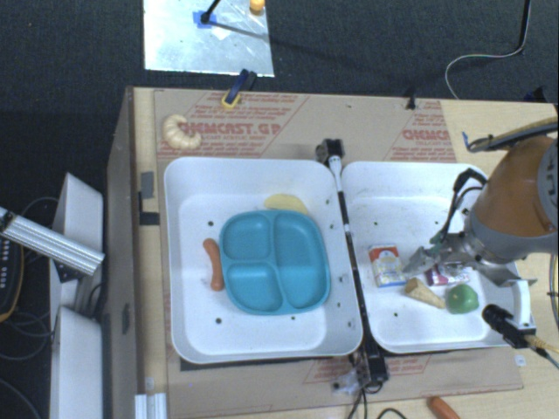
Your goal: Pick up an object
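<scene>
In the right bin [384, 190] lie a small red and white box [384, 264], a tan wedge [423, 292], a green ball [462, 299] and a purple and white packet [441, 276]. My gripper [434, 257] hangs low over the packet, just right of the box, at the end of the grey and orange arm [515, 208]. Nothing is visibly lifted; all of these objects rest on the bin floor.
The left bin [192, 199] holds a blue divided plate [273, 261], an orange sausage [214, 264] to its left and a pale yellow piece [286, 202] behind it. A central divider rail [346, 234] separates the bins. Another orange sausage [443, 406] lies on the bench in front.
</scene>
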Action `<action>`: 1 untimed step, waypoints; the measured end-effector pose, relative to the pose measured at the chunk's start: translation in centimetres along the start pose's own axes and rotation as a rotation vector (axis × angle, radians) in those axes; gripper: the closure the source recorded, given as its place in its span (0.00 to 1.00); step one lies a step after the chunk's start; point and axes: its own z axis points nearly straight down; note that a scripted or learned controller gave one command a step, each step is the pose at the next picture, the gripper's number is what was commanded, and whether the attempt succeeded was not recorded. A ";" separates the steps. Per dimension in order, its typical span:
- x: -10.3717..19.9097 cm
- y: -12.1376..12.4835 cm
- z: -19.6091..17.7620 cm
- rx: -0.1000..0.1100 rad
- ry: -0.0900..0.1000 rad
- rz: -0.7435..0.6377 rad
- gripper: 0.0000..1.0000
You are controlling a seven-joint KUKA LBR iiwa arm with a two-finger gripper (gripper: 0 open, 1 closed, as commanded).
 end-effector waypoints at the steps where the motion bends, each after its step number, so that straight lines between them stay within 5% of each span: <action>1: -5.3 2.2 -1.9 -0.004 -0.003 0.002 0.00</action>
